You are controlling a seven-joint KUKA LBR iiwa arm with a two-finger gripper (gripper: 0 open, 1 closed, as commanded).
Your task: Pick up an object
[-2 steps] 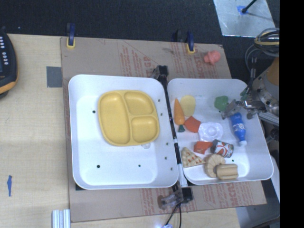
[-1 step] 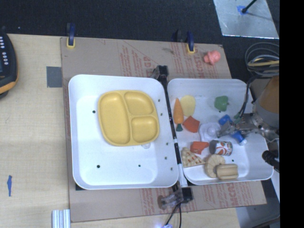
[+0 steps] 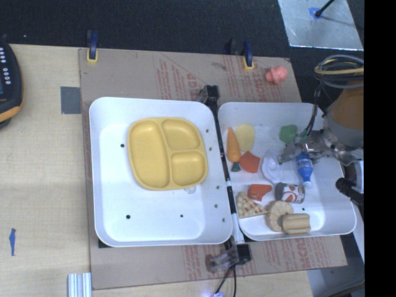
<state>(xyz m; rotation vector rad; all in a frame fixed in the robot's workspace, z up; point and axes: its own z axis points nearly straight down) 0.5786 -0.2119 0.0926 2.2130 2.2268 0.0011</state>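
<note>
Gripper (image 3: 296,152): hangs low over the right bin (image 3: 337,228), near its far right side; whether it is released or clenched cannot be told, and nothing is seen held.

Candidate objects, placed from the tool:
- Blue bottle (image 3: 304,167): just beside the tool, on the near side, possibly touching.
- Green piece (image 3: 288,132): just beyond the tool.
- White crumpled item (image 3: 270,164): just to its left.
- Can (image 3: 291,193): near, below the bottle.
- Carrot (image 3: 232,145), yellow piece (image 3: 245,135), red-orange piece (image 3: 250,162): further left, near the inner wall.
- Waffle (image 3: 249,205), cookie (image 3: 278,213), bread roll (image 3: 295,223): nearest the front wall.

Risks, judged: crowding around the tool could let a descent catch two items at once or shove the bottle aside; the rounded bottle and can could roll out of a pinch.

Room: tight toward the right wall; open floor lies at the bin's near right corner. The left bin (image 3: 111,215), bearing a yellow divided plate (image 3: 167,152), sits well apart.
</note>
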